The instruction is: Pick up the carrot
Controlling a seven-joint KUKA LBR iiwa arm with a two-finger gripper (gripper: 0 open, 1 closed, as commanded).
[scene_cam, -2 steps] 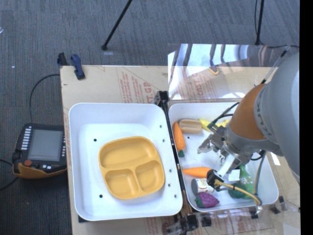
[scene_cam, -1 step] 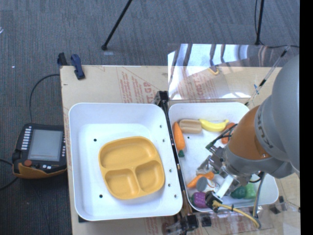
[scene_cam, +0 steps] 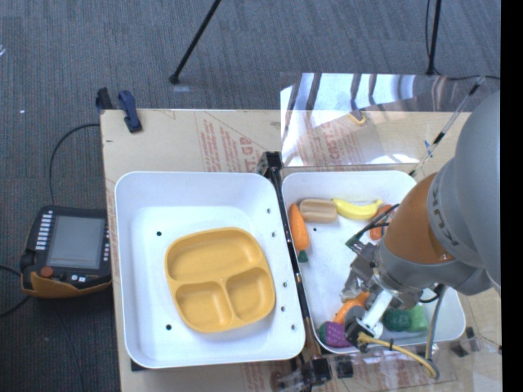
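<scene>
The claw point(scene_cam: 356, 291) hung low over the near part of the right bin point(scene_cam: 327, 272); whether it was apart or together could not be told. Just beside it lay a small orange piece point(scene_cam: 350, 309). A purple bunch of grapes point(scene_cam: 334, 333) lay nearer the camera, and a green thing point(scene_cam: 405, 319) sat to the right, partly under the arm point(scene_cam: 425, 227). The carrot point(scene_cam: 299, 230) lay well apart from the claw, along the bin's left wall, its green end toward the camera. Near it, at the far end, sat a bread roll point(scene_cam: 319, 211) and a banana point(scene_cam: 357, 209). The left bin point(scene_cam: 135, 300) held a yellow divided plate point(scene_cam: 219, 278).
</scene>
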